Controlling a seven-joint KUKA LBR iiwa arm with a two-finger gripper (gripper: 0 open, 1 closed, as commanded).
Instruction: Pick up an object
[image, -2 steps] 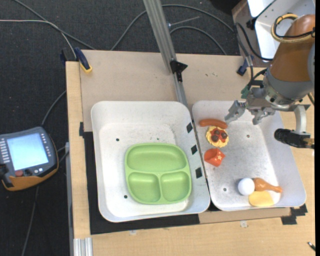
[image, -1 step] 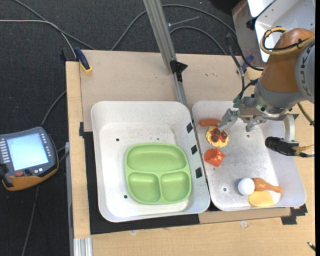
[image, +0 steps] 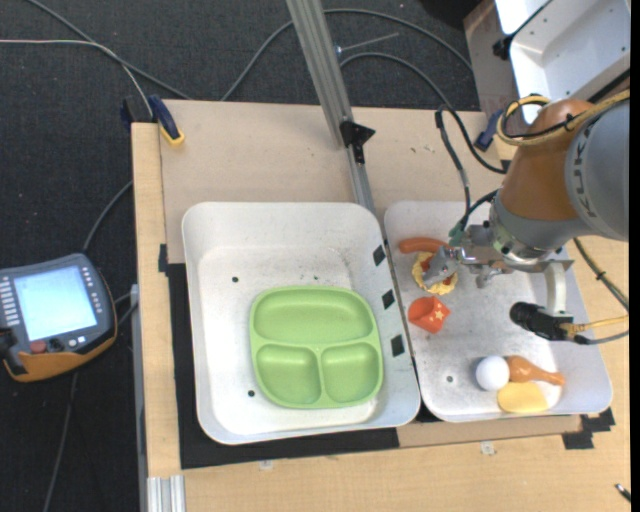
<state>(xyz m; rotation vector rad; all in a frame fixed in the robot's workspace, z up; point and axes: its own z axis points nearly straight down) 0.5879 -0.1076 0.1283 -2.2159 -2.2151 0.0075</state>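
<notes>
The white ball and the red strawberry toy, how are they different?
The white ball is round and plain; the red strawberry toy is lumpier, with some green on top. The ball lies touching the chicken leg toy near the front of the right bin; the strawberry lies alone near the bin's left wall. Both are small and in the same bin.

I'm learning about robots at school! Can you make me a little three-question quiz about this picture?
1. True or false: the green three-compartment plastic tray lies in the left white bin.
2. Which thing lies right beside the small white ball?
A. the orange sausage-shaped toy
B. the tan toy drumstick
C. the red strawberry-like toy
3. Fill in: the grey arm's gripper hovers over the ____ bin.

Key: 1 true; 2 B; 3 right.
</notes>
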